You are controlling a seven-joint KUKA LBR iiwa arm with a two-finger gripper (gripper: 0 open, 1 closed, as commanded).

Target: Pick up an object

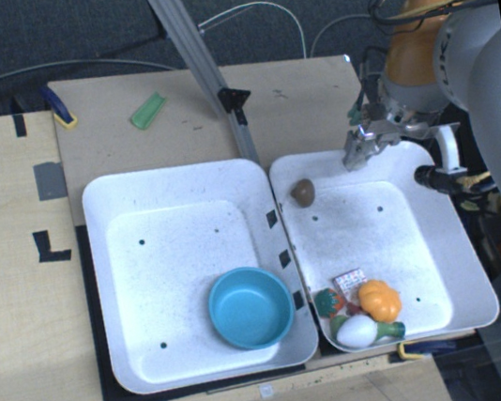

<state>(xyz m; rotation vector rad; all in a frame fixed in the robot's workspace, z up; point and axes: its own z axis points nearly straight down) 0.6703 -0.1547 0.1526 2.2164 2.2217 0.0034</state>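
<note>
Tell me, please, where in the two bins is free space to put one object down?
Left bin: the floor is bare except for the blue bowl at its near right corner. Right bin: the middle is bare, between the brown lump and the near-left cluster of orange toy, white egg and small card, which is crowded.

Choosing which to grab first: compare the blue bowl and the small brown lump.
The round blue plastic bowl is far larger than the small brown rounded lump. The bowl sits in the left white bin, near its front; the lump lies in the right white bin, at its back edge. The bowl is open and hollow; the lump looks solid. Both rest apart from other items.
</note>
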